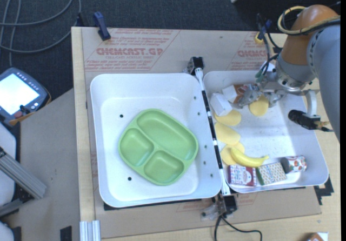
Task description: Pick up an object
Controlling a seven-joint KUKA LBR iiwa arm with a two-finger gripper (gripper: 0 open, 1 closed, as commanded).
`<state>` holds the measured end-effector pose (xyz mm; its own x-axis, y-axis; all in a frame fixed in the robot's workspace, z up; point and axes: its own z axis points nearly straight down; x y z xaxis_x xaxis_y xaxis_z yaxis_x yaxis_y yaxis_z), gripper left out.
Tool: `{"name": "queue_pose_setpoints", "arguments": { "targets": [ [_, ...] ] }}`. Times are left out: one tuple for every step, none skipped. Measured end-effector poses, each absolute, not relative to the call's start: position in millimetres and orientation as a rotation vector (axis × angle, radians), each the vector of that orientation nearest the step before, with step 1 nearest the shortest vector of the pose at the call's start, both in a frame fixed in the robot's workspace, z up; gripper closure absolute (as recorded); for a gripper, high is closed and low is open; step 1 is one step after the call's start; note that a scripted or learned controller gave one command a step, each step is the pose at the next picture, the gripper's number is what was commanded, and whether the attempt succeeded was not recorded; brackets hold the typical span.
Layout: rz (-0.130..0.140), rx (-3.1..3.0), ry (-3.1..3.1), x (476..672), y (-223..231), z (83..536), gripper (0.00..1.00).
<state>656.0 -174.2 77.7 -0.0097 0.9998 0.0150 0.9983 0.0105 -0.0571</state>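
Right now your claw [254,96] sits low in the right bin [311,151], touching the yellow piece [260,108] just below-right; whether it's spread or pinching, you cannot tell.

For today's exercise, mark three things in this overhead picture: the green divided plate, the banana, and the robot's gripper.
green divided plate [158,146]: camera view, on the ridge where its three compartments meet.
banana [246,158]: camera view, on the middle of its curved body.
gripper [253,95]: camera view, at its fingertips, low in the right bin.

tray [158,146]: light green | bins [108,94]: white | banana [246,157]: yellow | arm [316,37]: grey, orange band | worktop [140,51]: tan, red lettering
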Motion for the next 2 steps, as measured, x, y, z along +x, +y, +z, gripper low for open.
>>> {"name": "queue_pose_setpoints", "arguments": {
  "targets": [
    [0.05, -2.18, -2.196, 655.9, -176, 88, 1.0],
    [-0.001, -2.218, -2.222, 634.2, -67, 185, 1.0]
  ]
}}
